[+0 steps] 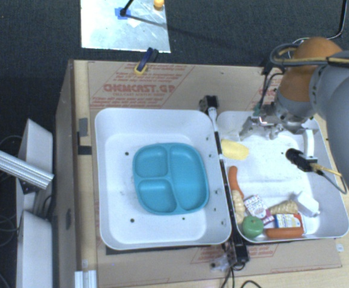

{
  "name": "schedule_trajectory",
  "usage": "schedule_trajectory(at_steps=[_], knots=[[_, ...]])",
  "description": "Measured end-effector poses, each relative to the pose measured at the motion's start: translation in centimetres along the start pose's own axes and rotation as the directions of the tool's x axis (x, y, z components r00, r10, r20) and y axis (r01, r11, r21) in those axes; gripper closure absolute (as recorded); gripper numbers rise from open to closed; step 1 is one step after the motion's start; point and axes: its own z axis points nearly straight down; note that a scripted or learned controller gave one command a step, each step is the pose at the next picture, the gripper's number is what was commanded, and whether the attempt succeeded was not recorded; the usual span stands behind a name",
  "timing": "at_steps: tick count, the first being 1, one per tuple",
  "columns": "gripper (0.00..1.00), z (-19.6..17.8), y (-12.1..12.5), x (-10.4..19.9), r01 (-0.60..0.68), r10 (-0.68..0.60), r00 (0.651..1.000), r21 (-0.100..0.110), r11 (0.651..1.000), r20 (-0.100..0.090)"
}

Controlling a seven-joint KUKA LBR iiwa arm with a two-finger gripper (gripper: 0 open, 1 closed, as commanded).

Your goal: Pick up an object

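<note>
Pincer [262,127]: hangs low over the far end of the right bin [337,216], nothing seen in its grip; whether it is open or closed cannot be told from this slant.
Arm [339,92]: grey, reaching in from the right, with the orange band [311,51] just above the wrist.
Yellow piece [235,150]: the thing nearest the pincer, lying on the bin floor just near and left of it, against the bin's left wall, apart from the pincer.
Red stick [233,179]: lies along the same left wall, nearer than the yellow piece.
Pale cob [239,204]: continues that line towards the near end.
Green ball [252,225]: in the near left corner of the right bin.
Red-and-white packet [255,206]: just beside the cob, on its right.
Small carton [289,221]: at the near wall, with a tan wedge [283,207] just beyond it and an orange stick [285,233] along its near side.
White lump [309,206]: right of the wedge.
Left bin [115,221]: touching the right bin side by side; holds a blue divided plate [170,177], flat in its middle.
Bench [139,87]: brown printed board under both bins.
</note>
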Motion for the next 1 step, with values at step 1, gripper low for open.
schedule_trajectory(at_steps=[1], knots=[[0.00,0.00,0.00,-0.53,0.000,0.000,1.000,0.000,1.000,0.000]])
